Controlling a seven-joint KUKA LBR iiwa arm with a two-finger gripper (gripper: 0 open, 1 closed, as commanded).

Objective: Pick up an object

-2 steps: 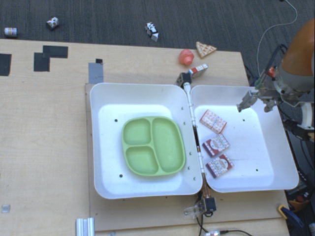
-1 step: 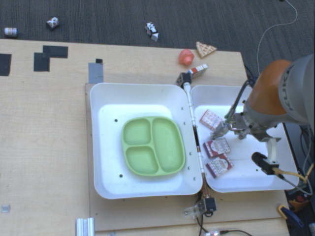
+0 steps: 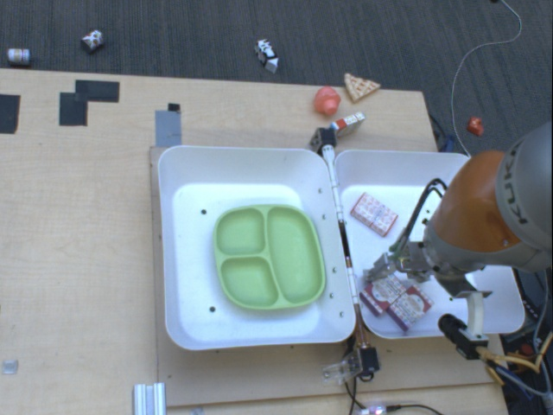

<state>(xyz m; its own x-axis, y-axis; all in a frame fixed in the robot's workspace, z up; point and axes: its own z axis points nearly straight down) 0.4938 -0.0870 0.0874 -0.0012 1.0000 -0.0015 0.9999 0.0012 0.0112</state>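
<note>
From my screen, starting at the left, I see bare wood on the desk (image 3: 78, 232) with a few dark tape patches (image 3: 86, 100) near its far edge. Next comes the left bin (image 3: 186, 258), and in it sits a green divided plate (image 3: 270, 258) with three compartments, lying flat at about the bin's middle.

Beyond the bins, near the far edge of the desk, there is a red ball (image 3: 327, 100), a pizza-slice toy (image 3: 361, 86) just right of it, and a small red-and-white tube (image 3: 350, 122) lying close to the seam between the bins.

The right bin (image 3: 406, 175) holds a pink-and-white packet (image 3: 373, 213) toward its far left; its print is too small for me to read. At the near left of that bin lies a cluster of red-and-white packets (image 3: 396, 301), and again I can make out no brand or lettering.

The arm (image 3: 484, 214) reaches in from the right, its orange band over the right bin. The pincer (image 3: 384, 273) hangs right at the far edge of the packet cluster, possibly touching it, though the slant makes that hard to judge. I cannot tell whether it is released or clenched, and I see no packet lifted from the bin floor.
</note>
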